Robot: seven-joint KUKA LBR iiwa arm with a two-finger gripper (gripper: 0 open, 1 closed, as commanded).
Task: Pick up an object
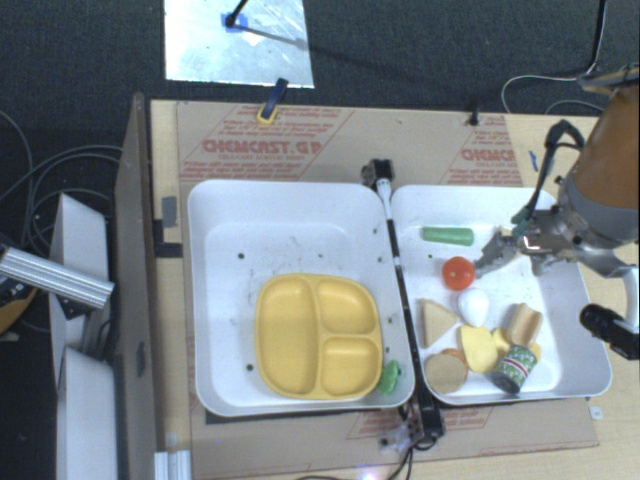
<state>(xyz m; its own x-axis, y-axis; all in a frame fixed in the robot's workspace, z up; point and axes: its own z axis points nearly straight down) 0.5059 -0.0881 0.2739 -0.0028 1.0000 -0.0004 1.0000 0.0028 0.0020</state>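
The gripper hangs over the right bin, just right of the red ball and slightly above it; whether its fingers are open or closed I cannot tell. Nothing is seen between them. The green stick lies just above the ball, the white egg just below it, touching

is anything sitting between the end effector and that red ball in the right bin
Nothing visible does. The end effector hangs just right of the red ball, with bare bin floor between them. The green stick lies above and the white egg below.
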